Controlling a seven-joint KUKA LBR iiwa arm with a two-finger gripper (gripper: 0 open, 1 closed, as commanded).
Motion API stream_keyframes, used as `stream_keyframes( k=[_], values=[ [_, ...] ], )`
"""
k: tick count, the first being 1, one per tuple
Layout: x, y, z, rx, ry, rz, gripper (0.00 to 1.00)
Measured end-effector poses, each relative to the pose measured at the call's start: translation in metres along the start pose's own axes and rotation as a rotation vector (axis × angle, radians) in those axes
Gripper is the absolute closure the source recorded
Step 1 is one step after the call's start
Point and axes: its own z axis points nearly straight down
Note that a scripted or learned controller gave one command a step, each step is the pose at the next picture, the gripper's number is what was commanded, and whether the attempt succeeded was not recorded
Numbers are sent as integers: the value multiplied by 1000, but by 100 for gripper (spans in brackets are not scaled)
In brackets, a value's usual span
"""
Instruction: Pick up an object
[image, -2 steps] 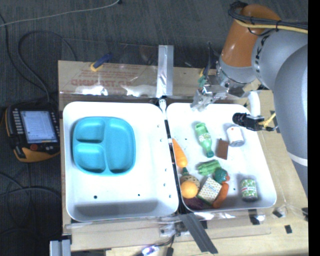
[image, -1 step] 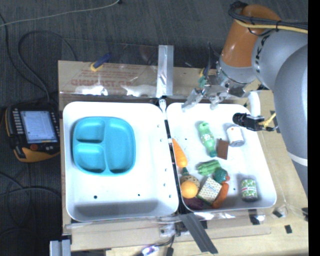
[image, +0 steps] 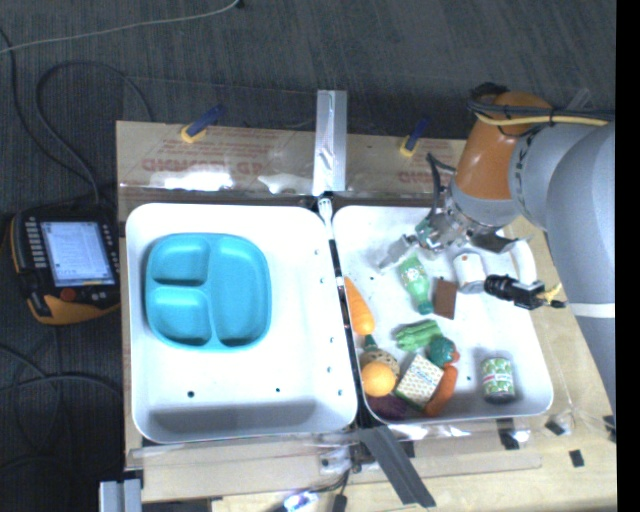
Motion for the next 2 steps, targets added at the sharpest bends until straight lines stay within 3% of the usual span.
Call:
stream_keyframes(
  k=[1,2],
  values=[
    [1,0,-9,0,1,-1,100],
    [57,28,-101,0,1,-104,100]
  ],
)
